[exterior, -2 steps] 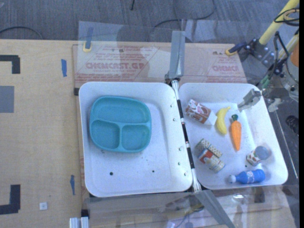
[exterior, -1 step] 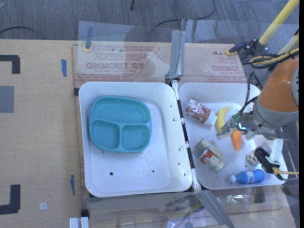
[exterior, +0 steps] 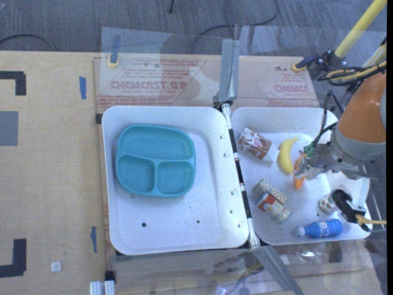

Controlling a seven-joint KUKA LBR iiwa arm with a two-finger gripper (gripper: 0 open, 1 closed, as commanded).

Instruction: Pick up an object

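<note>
We found the end effector (exterior: 309, 165) low in the right bin (exterior: 276, 118), reaching in from the right side. It sat just beside a small orange item (exterior: 299, 180) and near the banana (exterior: 286, 155). We could not tell whether the end effector was wide or narrow, or whether it was touching the orange item, because the wrist hid much of that spot. Nothing appeared lifted. The banana, a brown-and-white carton (exterior: 255, 144), a second small box (exterior: 271, 200) and a blue bottle (exterior: 322, 228) all lay on the bin floor. In the left bin (exterior: 184, 220), a teal divided plate (exterior: 156, 160) lay well apart from the arm. We judged the task to be at the approach or grasp stage. The arm was already down among the objects, probably aiming at the orange item, but a secure grip and the lift off the bin on the desk (exterior: 49, 165) were not yet done.
</note>
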